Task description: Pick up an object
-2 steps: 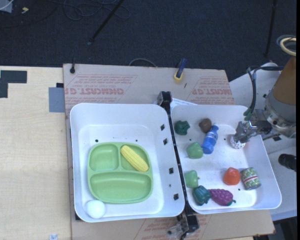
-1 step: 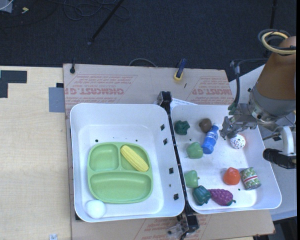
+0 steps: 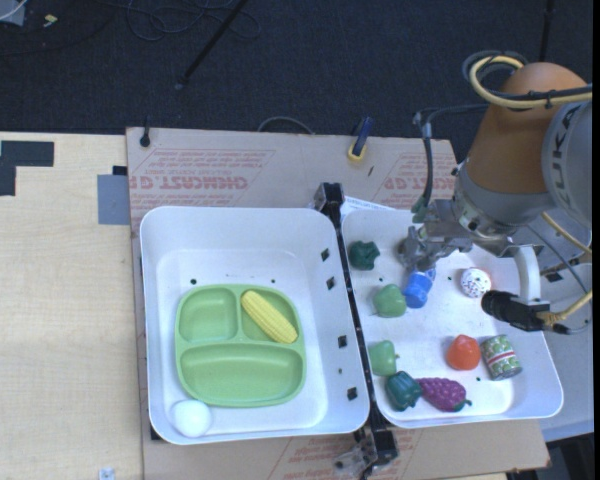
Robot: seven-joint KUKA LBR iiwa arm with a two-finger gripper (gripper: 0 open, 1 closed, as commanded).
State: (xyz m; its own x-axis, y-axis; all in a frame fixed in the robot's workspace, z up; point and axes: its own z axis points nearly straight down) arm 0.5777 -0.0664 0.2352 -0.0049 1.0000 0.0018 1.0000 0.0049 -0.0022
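Several toys lay around the pincer, whose tips sat right at the blue piece, seemingly straddling it though I could not tell how wide they stood, so a square, centred close before any lift seemed wise.

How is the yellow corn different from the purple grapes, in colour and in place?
The yellow corn is long and lies in the green tray, in the left bin. The purple grapes are bumpy and lie on the floor of the right bin. Both look like toy food.
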